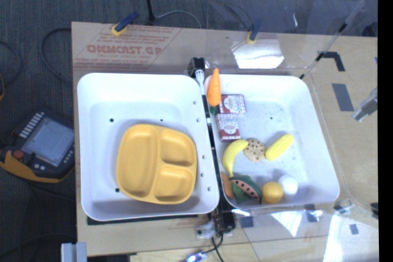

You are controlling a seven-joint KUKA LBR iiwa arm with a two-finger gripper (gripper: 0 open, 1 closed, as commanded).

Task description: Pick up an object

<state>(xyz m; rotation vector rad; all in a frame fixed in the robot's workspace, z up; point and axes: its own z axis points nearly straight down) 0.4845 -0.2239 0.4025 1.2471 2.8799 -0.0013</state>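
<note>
— What do we have on the desk point(123, 46)?

— Two white bins side by side. The left bin point(98, 101) carries a yellow divided plate point(156, 162). The right bin point(307, 132) holds the small things: a carrot point(213, 88) at its far left corner, two little cartons point(231, 115) just below it, then a banana point(233, 153) touching a cookie point(253, 149), and a corn cob point(278, 146) beside that.

— And near the front wall?

— A watermelon slice point(244, 188), an orange point(272, 192) and a white egg point(288, 184), packed close. A handheld controller point(38, 145) lies on the floor at left.

— The claw?

— We cannot tell its state or whether it has hold of anything.
</note>
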